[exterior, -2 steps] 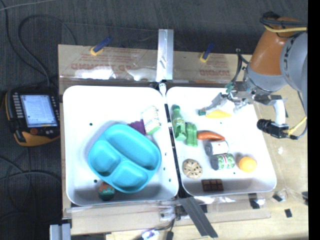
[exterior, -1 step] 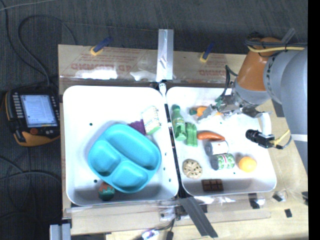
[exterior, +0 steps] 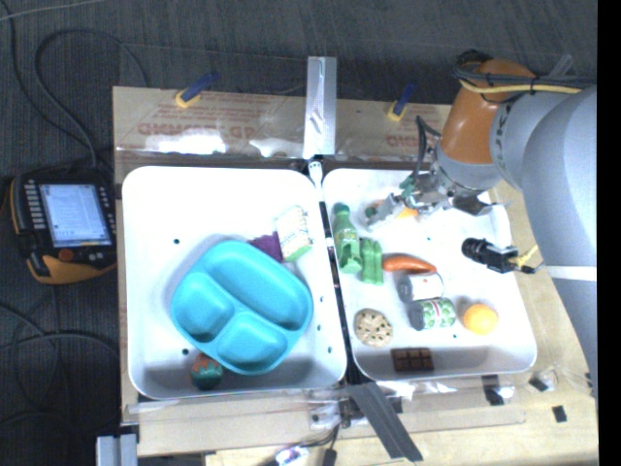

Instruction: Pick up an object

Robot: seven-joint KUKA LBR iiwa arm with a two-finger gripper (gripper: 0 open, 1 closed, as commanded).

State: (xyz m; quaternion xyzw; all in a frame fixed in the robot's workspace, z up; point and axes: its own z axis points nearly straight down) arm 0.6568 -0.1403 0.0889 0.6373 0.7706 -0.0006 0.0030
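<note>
**Objects crowded in right bin: risk of a miss or a double contact**

Objects to pick sit mostly in the right bin (exterior: pixel 524 352), centre-right of frame: green bottle (exterior: pixel 343 223) and green block (exterior: pixel 370 260) against the divider, carrot (exterior: pixel 408 263) just right of them, two cans (exterior: pixel 428 299) touching below it, orange (exterior: pixel 479 317) near the right wall, cookie (exterior: pixel 373 326) and chocolate bar (exterior: pixel 411 359) toward the lower edge. Left bin (exterior: pixel 136 289) holds a blue tray (exterior: pixel 243 304) with a white carton (exterior: pixel 293 234) and a purple item (exterior: pixel 268 248) at its upper edge, and a small ball (exterior: pixel 205 371) at lower left.

Gripper (exterior: pixel 412 198) hangs over the upper part of the right bin, nothing visible between its fingers. You can't read from this angle whether they're spread or pressed together, so treat that as unknown.

What you should watch:
- Gripper is over bare floor, apart from the carrot. A straight descent likely closes on nothing.
- Carrot, cans and green block sit close. Going for one could nudge a neighbour or pinch two.
- Cans and orange are round, so they may roll out of a pinch.
- Bottle hugs the divider, so a finger could hit the wall.
- Cookie and chocolate lie flat, hard to get fingers under.
</note>
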